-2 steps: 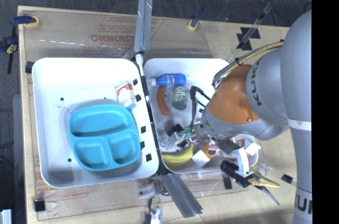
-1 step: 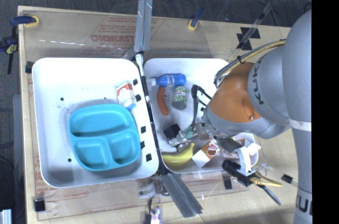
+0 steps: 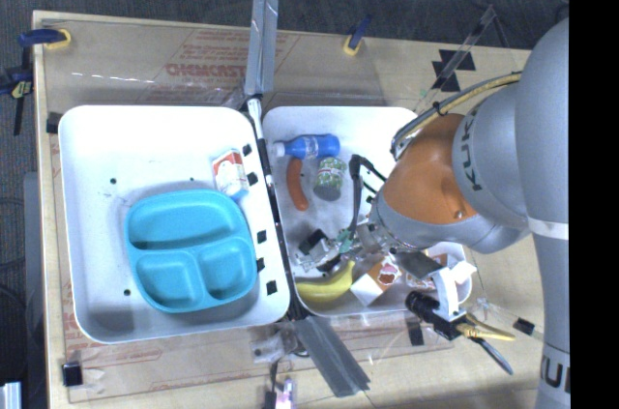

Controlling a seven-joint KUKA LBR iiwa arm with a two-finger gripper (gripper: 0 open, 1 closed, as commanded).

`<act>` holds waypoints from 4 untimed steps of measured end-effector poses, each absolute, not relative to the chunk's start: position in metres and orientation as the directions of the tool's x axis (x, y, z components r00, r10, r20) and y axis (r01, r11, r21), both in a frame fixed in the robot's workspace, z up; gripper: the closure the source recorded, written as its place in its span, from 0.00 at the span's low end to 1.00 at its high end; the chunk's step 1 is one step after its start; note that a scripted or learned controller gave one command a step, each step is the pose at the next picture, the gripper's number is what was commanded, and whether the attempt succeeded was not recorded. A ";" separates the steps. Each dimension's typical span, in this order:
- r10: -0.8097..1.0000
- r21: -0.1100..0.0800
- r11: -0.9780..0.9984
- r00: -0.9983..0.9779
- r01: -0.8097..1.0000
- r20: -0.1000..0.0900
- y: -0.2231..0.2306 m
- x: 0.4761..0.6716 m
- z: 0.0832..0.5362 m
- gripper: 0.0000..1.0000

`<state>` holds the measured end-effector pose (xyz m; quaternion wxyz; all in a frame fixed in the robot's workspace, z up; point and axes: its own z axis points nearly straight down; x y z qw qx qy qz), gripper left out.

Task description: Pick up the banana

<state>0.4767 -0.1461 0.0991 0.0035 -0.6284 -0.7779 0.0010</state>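
The yellow banana (image 3: 327,287) lies in the right bin (image 3: 387,119), close to its front wall, curved with its ends pointing up. My gripper (image 3: 336,247) reaches in from the right and hangs just behind and above the banana, its dark tip partly overlapping the fruit's upper edge. The orange wrist band (image 3: 430,180) and grey arm cover the right half of this bin. Whether the gripper touches the banana cannot be made out.
A blue-capped bottle (image 3: 309,147), an orange-red stick-shaped item (image 3: 297,186) and a grey-green can (image 3: 330,177) lie at the back of the right bin. A white mug (image 3: 453,282) and small packets (image 3: 375,278) sit beside the banana. The left bin (image 3: 87,204) holds a blue compartment tray (image 3: 190,248) and a small carton (image 3: 229,172).
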 end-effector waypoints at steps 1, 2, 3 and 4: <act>0.947 -0.002 0.322 -0.322 0.947 -0.025 -0.131 0.501 0.095 0.00; 0.933 -0.002 0.360 -0.360 0.933 0.001 -0.134 0.476 0.132 0.00; 0.821 0.001 0.571 -0.571 0.821 -0.012 -0.136 0.479 0.095 0.00; 0.885 -0.001 0.465 -0.465 0.885 0.001 -0.165 0.477 0.132 0.00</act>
